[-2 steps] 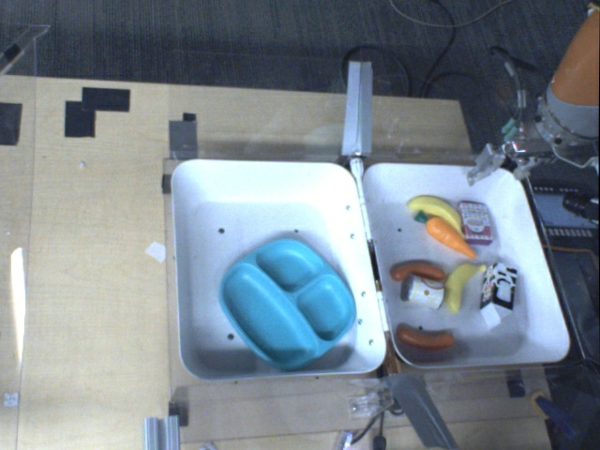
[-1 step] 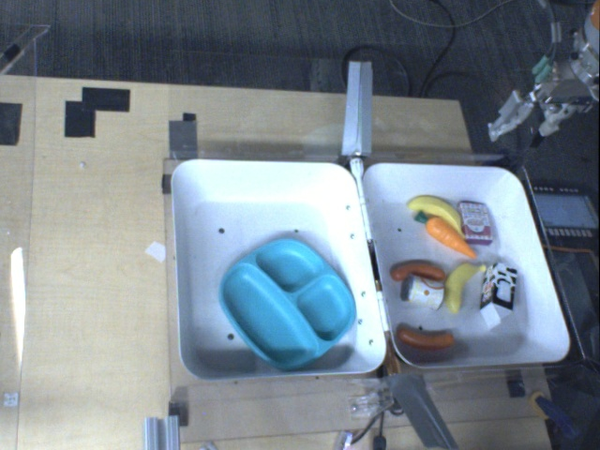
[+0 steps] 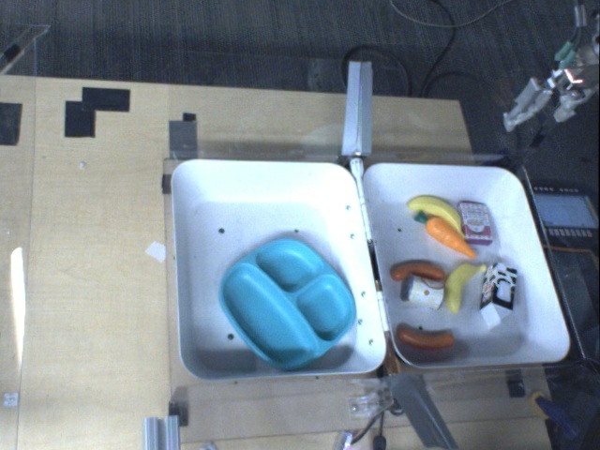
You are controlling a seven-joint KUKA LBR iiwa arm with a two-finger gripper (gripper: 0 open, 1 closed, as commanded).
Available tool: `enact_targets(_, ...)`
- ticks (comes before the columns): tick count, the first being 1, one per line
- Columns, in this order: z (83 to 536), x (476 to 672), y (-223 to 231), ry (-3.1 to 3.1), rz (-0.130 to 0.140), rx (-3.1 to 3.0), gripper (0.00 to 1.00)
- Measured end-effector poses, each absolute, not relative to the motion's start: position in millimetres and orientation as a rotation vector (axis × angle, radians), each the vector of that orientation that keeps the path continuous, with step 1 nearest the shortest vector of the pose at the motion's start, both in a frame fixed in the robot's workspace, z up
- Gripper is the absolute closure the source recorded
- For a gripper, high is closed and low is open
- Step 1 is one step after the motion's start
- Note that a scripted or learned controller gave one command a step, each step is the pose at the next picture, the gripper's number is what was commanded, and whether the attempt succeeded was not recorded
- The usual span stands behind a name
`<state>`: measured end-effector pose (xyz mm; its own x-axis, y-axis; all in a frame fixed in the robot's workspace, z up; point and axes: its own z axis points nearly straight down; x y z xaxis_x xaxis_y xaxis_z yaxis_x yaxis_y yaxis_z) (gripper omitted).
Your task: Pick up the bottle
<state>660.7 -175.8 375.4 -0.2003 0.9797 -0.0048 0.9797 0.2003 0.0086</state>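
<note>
The gripper (image 3: 549, 99) was located at the upper right of the camera view, above the dark floor beyond the far right corner of the bench (image 3: 84, 251). It was outside both bins and well apart from every item. It was small and partly cut off by the frame edge, so whether it was open or closed could not be determined. It had hold of none of the binned items.

The right bin (image 3: 534, 251) contained 7 items. The bottle (image 3: 424, 292), a small white item with a dark end, lay on its side left of the bin's centre. A brown sausage (image 3: 417, 270) lay just beyond it, touching or nearly touching it. A yellow banana (image 3: 460, 285) lay just beside the bottle on its right. A black-and-white carton (image 3: 499, 287) stood right of that banana. A 2nd sausage (image 3: 427, 338) lay near the front wall, apart from the bottle. Toward the far wall, a 2nd banana (image 3: 433, 207) and an orange carrot (image 3: 451, 238) lay against each other, with a dark red packet (image 3: 475, 221) just to their right.

The left bin (image 3: 202, 214) held 1 blue plate (image 3: 286, 303) with 3 compartments, resting toward the front.
</note>
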Motion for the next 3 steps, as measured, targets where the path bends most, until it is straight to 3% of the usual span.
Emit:
enact_targets(1,159,632.7,-175,2.191,0.003,2.247,0.00)
enact_targets(2,298,640.3,-134,2.117,0.008,2.310,0.00)
enact_targets(3,302,596.1,-156,1.935,0.005,2.470,0.00)
